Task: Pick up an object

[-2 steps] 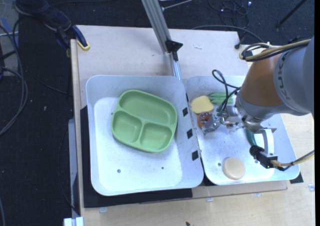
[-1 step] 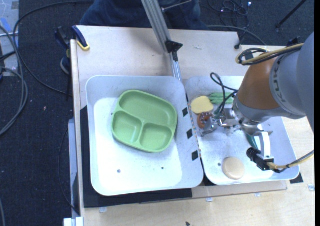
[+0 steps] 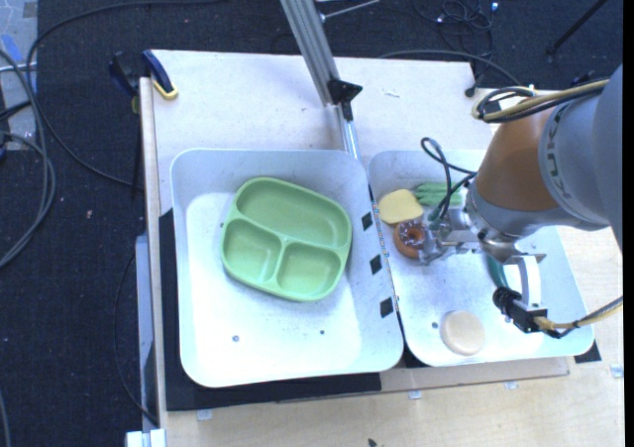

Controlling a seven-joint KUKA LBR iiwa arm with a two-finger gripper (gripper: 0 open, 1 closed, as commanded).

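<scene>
Just at the claw [image 3: 428, 245], whose grip I cannot tell, lies a brown donut [image 3: 408, 237].

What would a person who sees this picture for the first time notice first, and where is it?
The eye falls first on the light green divided plate, lying in the left bin. Next comes the grey and orange arm reaching in from the right over the right bin, its gripper low beside a brown round item and a yellow piece. A pale round object lies nearer the bin's front edge.
</scene>
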